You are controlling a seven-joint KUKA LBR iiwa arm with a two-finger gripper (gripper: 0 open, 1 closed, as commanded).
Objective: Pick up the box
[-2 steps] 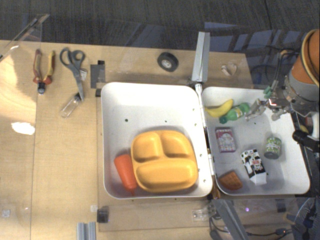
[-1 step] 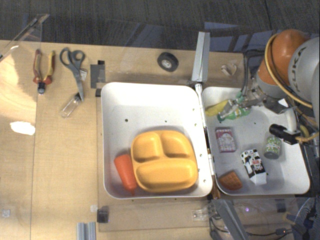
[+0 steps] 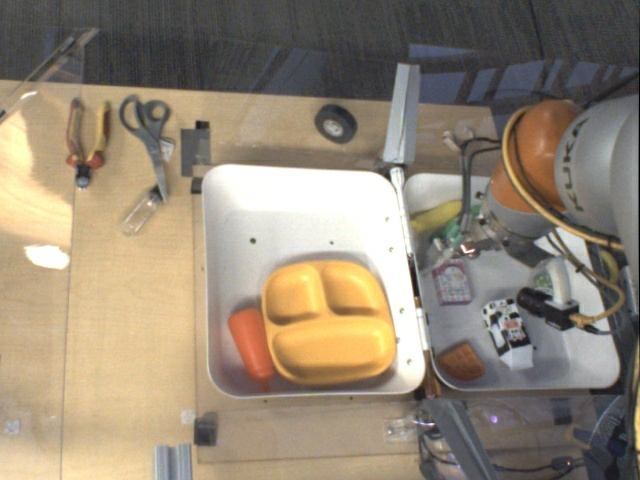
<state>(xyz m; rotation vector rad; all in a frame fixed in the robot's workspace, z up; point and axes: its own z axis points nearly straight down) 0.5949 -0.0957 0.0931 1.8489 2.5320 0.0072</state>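
Observation:
A small white box (image 3: 508,332) with black and red print lies in the right bin (image 3: 590,373), towards its front middle. A flat pink patterned packet (image 3: 452,284) lies to its left. My gripper (image 3: 464,245) hangs low over the back left of that bin, just above the packet and next to a yellow banana (image 3: 437,216). It is well apart from the white box, which lies to its front right. Nothing shows in its grasp.
A green item (image 3: 447,238) lies beside the banana, and an orange-brown piece (image 3: 461,361) sits at the right bin's front left. The left bin (image 3: 300,193) holds a yellow divided tray (image 3: 327,320) and an orange carrot (image 3: 250,344). Scissors (image 3: 150,133), pliers (image 3: 84,138) and a tape roll (image 3: 336,123) lie on the bench.

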